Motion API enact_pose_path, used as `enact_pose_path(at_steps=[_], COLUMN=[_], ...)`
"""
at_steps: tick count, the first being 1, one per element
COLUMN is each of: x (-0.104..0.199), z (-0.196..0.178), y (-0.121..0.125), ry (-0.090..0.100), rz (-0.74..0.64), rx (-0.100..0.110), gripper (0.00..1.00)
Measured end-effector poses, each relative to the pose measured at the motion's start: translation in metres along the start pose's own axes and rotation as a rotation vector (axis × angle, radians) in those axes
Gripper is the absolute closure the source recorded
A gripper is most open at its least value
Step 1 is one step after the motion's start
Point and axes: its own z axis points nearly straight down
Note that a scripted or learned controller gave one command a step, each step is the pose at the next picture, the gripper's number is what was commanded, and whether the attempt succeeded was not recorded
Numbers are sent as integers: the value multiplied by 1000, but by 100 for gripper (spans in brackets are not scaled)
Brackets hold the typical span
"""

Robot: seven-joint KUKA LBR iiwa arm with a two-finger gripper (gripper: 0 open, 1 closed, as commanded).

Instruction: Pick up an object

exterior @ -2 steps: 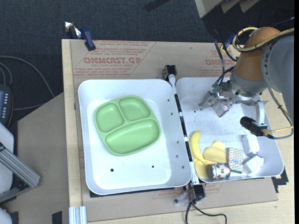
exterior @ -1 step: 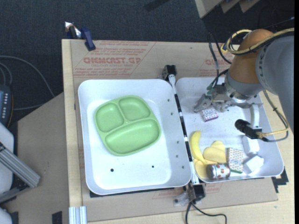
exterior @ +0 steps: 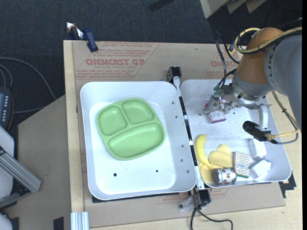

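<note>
My gripper [exterior: 219, 104] hangs over the upper left part of the right bin [exterior: 283, 174], below the orange band of the arm. Directly beneath it, touching or almost touching, lies a small pink and white checkered packet [exterior: 217, 117] on the bin floor. Further toward the front of this bin lie a yellow banana [exterior: 200, 146], a yellow lumpy piece [exterior: 221, 155], a small can [exterior: 225, 176] on its side and a patterned box [exterior: 242, 162].
The left bin [exterior: 91, 99] holds a green divided plate [exterior: 130, 127]. A white block [exterior: 262, 167] and a white card [exterior: 257, 148] lie at the right bin's right side. A black cable plug [exterior: 253, 128] hangs near the arm.
</note>
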Motion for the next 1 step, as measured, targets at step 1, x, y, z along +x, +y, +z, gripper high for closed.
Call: enact_pose_path(at_steps=[1], x=[57], z=[-90], y=[-46], ry=[0], rz=[-1], rx=[0], gripper=[100])
